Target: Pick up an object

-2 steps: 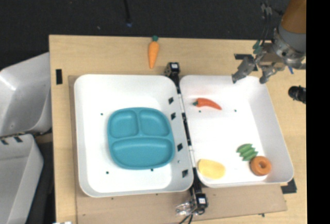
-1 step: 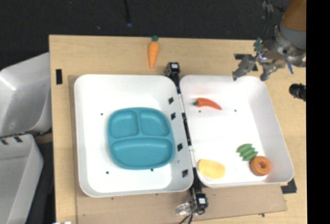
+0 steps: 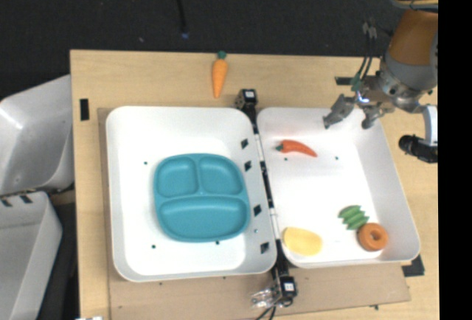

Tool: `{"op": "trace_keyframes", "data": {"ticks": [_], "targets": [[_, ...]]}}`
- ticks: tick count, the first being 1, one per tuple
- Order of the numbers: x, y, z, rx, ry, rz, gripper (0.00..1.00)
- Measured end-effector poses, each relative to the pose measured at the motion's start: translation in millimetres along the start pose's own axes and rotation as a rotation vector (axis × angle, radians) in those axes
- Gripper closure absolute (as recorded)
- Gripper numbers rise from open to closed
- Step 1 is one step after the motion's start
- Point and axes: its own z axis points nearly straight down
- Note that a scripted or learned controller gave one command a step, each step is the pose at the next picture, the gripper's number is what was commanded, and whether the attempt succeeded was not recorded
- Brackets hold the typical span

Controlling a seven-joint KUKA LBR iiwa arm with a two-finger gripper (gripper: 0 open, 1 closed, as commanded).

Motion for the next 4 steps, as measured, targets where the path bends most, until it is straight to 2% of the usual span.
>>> {"op": "trace_keyframes", "data": {"ticks": [1, 2, 3, 4], "targets": [[-11.0, -3.6, 49.5, -0.001, -0.001, 0.001, 0.00], [-6.5, -4.3, 92.4, -0.003, -0.001, -0.002, 0.00], [-7.5, -2.8, 78.2, -0.010, -0.002, -0.002, 1.00], [-8.4, -11.4, 20.0, -0.011, -0.001, 0.003, 1.00]]}}
